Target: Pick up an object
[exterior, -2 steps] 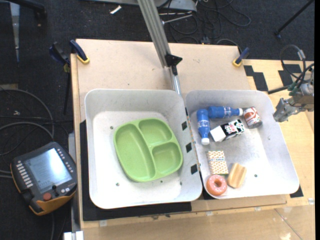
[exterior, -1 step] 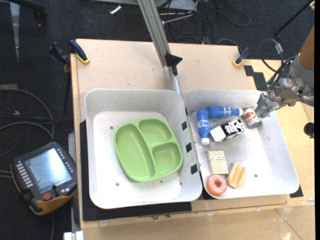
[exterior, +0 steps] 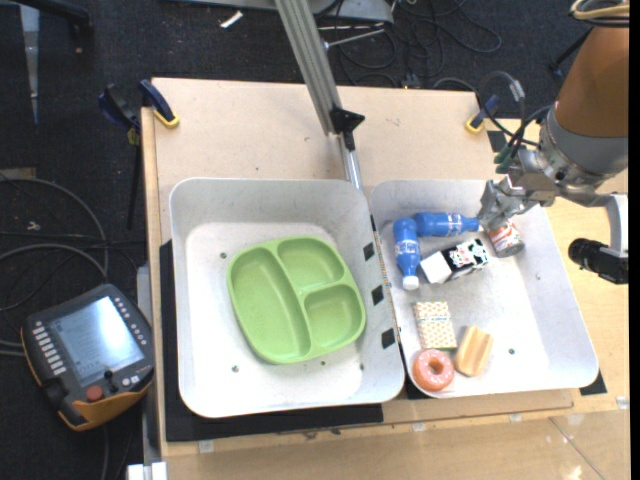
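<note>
The tool (exterior: 497, 208) hangs at the right bin's (exterior: 560, 298) one o'clock corner, just above a small can (exterior: 505, 238), probably lining up a grasp, though its grip state is unclear.

A robotics lab: loose cables (exterior: 420, 28) on dark floor, a teach pendant (exterior: 90, 353), clamps (exterior: 150, 103) gripping the bench (exterior: 250, 128).

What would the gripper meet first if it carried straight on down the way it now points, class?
Probably the small can lying just under the gripper in the right bin, beside the blue bottle. Depth is hard to judge from above.
</note>
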